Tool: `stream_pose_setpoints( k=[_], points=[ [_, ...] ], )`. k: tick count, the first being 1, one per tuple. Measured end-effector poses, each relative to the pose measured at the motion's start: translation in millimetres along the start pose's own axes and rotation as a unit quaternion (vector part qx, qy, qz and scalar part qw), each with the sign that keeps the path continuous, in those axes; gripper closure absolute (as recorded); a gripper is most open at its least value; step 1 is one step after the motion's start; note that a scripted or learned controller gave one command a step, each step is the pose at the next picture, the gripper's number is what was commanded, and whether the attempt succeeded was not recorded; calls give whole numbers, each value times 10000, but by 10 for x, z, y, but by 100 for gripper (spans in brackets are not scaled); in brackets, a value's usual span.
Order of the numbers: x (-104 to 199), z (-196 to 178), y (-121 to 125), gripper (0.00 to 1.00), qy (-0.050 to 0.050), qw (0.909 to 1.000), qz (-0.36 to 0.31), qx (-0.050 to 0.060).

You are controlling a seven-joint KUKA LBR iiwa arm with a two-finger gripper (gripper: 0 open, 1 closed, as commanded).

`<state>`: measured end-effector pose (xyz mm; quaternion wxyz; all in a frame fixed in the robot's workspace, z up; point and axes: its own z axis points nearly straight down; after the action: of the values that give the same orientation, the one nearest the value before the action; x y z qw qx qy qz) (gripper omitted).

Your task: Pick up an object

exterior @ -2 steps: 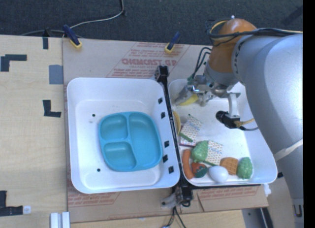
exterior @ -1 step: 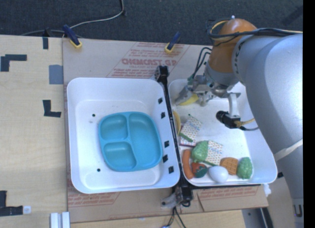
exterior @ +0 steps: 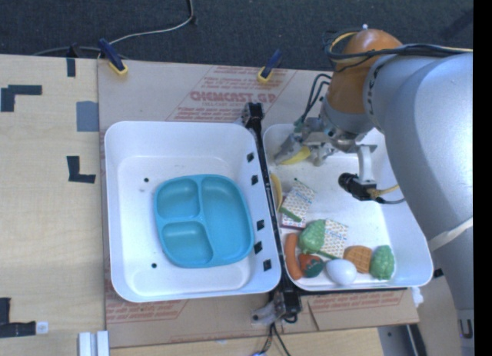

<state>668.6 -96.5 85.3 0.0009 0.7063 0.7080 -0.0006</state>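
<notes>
The left bin (exterior: 123, 193) lies well to the left of the gripper (exterior: 307, 145) and carries a blue divided plate (exterior: 204, 220). The right bin (exterior: 403, 235) sits beneath the gripper.

The gripper is at the far end of the right bin, low over a yellow object (exterior: 296, 156) that shows just beside and below it. Whether it is open, closed or gripping cannot be determined at this resolution.

The remaining candidates lie nearer the camera than the gripper: patterned cards (exterior: 296, 199), a green leafy item (exterior: 313, 235), an orange carrot-like piece (exterior: 291, 251), a white egg (exterior: 340, 271) and a green vegetable (exterior: 382, 262).

Risk: the yellow object lies close to the bin's far-left corner. A descent there may strike the wall or push the object aside, producing an empty closure.
</notes>
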Motion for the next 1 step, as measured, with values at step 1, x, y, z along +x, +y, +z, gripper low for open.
stream_pose_setpoints(
  k=[1],
  points=[
    [0,0,0,0,-1,10000,1,0]
  ],
)
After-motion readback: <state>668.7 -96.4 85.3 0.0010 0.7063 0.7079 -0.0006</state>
